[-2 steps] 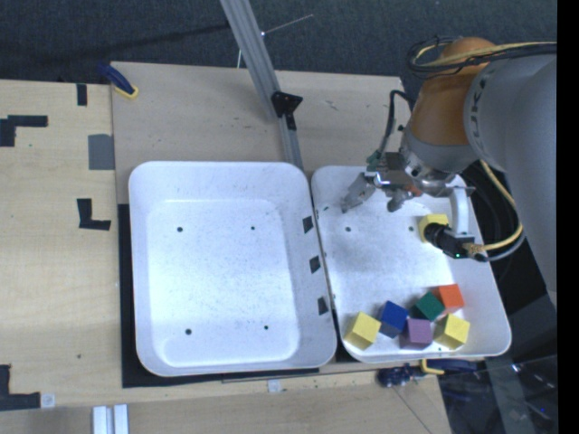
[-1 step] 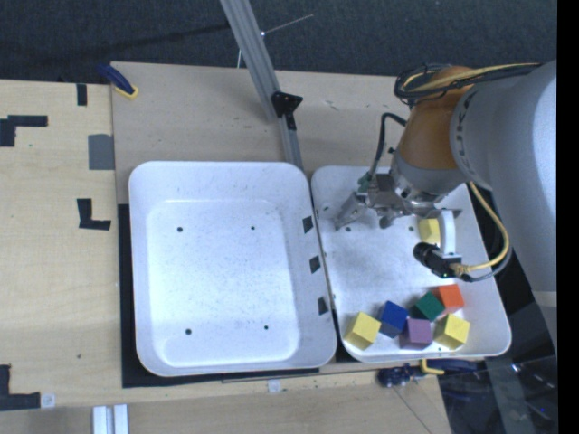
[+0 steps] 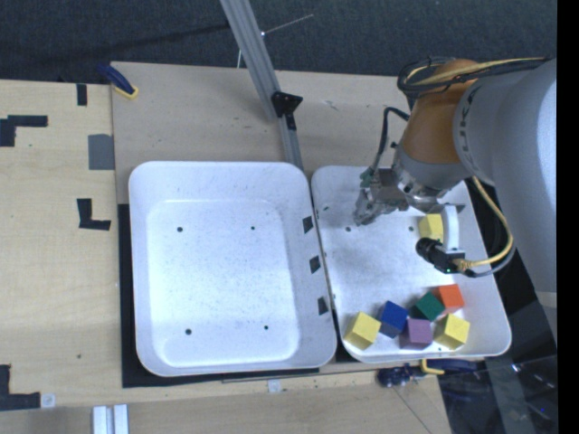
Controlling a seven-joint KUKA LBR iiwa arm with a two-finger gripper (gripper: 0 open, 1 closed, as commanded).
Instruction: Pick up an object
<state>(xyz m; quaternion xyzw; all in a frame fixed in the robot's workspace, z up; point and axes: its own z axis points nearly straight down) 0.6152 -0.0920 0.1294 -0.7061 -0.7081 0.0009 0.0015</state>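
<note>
My gripper hangs over the far left part of the right bin, with its fingers pointing down at bare bin floor. Nothing shows between the fingers. Several small blocks lie clustered at the bin's near right corner: a yellow block, a blue block, a purple block, a green block, an orange block and a second yellow block. Another yellow block sits near the arm's wrist, to the right of the gripper. The cluster lies well below the gripper in the view.
The left bin stands beside the right one, separated by a raised rim with black clips. A slanted metal pole rises behind the bins. The grey arm with its orange band and cables covers the right bin's far right side.
</note>
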